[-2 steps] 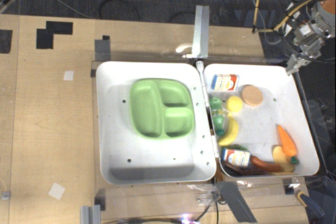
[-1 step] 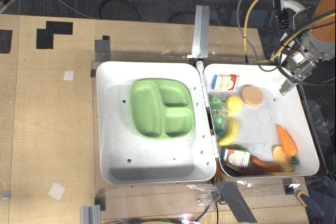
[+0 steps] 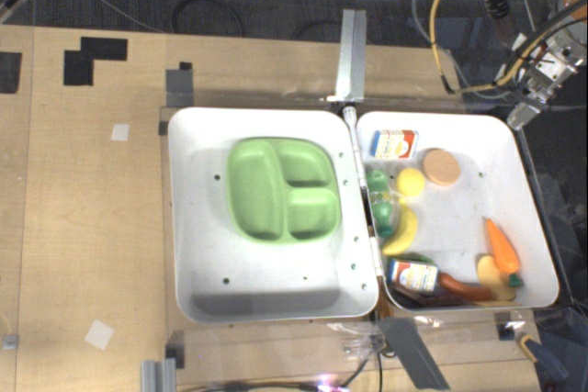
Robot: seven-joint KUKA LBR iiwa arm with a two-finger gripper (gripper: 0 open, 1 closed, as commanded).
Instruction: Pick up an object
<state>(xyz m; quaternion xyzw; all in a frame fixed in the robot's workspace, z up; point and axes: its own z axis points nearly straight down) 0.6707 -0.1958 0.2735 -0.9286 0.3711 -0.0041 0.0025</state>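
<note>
My gripper point(image 3: 531, 101) hangs at the far right corner, just outside the right bin point(image 3: 459, 207), tilted, with cables looping behind; I cannot tell how it is set. The left bin point(image 3: 197, 197) holds a green divided tray point(image 3: 280, 188). The right bin holds a small red-and-white carton point(image 3: 393, 143), a tan disc point(image 3: 442, 167), a lemon point(image 3: 411, 184), a banana point(image 3: 401, 237), a carrot point(image 3: 502, 245) and a labelled bottle point(image 3: 432, 280); the writing is unreadable.

Labels on small carton point(image 3: 393, 143) and bottle point(image 3: 413, 274) unreadable (too blurred).
</note>
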